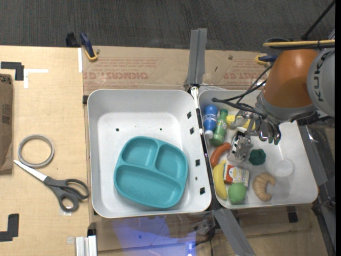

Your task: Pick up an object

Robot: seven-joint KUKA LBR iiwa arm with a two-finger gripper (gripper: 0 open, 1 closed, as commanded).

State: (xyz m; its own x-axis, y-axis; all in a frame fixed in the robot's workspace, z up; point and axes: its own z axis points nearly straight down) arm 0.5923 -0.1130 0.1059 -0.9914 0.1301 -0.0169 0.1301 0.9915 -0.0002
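The arm (290,84) reaches in from three o'clock over the right bin (298,196), its orange band above the wrist. The gripper (241,149) hangs low near the middle of that bin, over the clutter; whether its tips are apart or together cannot be told, since dark cables and metal parts blur together there.

Just below it, at six o'clock, lies a small red and white carton (236,173). A yellow banana (219,179) runs along the bin's left wall, with an orange carrot (218,153) above it. A green apple (237,193) sits at the bin's near edge, beside a tan croissant (264,185). At three o'clock from the gripper is a dark green ball-like toy (258,157). At eleven o'clock stand a blue bottle (210,117) and a green bottle (220,129).

The left bin (106,111) holds a teal divided plate (152,171). Scissors (58,185) and a tape roll (35,151) lie on the bench at nine o'clock.
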